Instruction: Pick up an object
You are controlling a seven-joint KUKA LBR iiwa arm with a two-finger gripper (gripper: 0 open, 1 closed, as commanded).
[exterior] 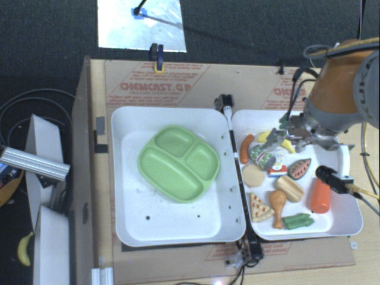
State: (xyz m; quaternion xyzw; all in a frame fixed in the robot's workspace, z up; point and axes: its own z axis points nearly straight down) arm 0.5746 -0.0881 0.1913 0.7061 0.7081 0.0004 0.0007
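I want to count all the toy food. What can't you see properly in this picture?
- Gripper: too small and cluttered in the camera view to tell its fingers apart.
- Yellow toy: mostly covered by the gripper.
- Toy under the gripper: blurred, green and white, can't name it.
- Arm: cut off by the right edge.

The arm [347, 88] runs off the right edge; the gripper [274, 140] partly covers a banana [289, 145].
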